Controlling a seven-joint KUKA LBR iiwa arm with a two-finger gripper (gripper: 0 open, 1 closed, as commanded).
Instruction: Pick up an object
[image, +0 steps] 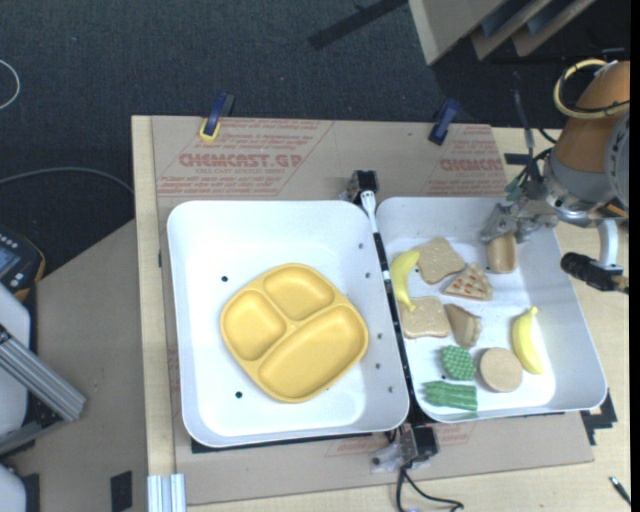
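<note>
My gripper (509, 228) hangs over the far right part of the right bin (575, 330). A small tan, roll-like piece (501, 256) sits right beneath it, touching or nearly touching its tip. I cannot make out whether that piece is gripped. Other play food lies in the same bin: a bread slice (438, 260), a triangular orange wedge (468, 286), a second bread slice (427, 319), a brown chunk (464, 325), a small banana (403, 276) by the left wall, and a larger banana (527, 341) at the right.
A yellow three-compartment plate (292, 331) lies in the left bin (200, 250). A round tan cookie (499, 370), a green patterned piece (458, 362) and a green bean pod (449, 396) sit near the right bin's front. The arm enters from the upper right.
</note>
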